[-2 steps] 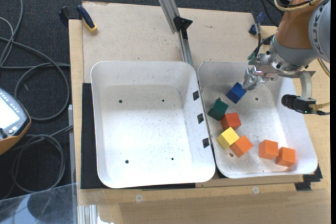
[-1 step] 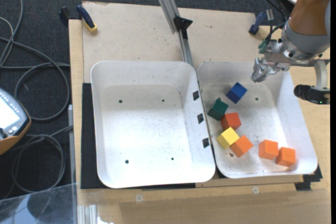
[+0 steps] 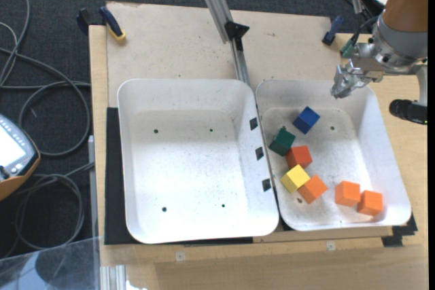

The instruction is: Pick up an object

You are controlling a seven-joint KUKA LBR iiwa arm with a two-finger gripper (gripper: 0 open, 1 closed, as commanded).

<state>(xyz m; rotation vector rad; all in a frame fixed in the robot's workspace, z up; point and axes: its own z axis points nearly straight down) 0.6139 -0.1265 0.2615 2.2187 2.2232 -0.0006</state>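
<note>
Blocks sit in the right bin [image 3: 380,139]: blue [image 3: 306,119], green [image 3: 282,142], yellow [image 3: 296,178] and four orange ones [image 3: 359,198]. My gripper [image 3: 344,86] hangs above that bin's far edge, apart from them all, nothing between its fingers; I cannot tell whether it is open or closed.

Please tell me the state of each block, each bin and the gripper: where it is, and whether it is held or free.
gripper: above right bin's far rim, holding nothing
blue block: free, in right bin
green block: free, beside divider
yellow block: free, touching an orange block
four orange blocks: free, in right bin
right bin: holds all blocks
left bin: no blocks
</note>
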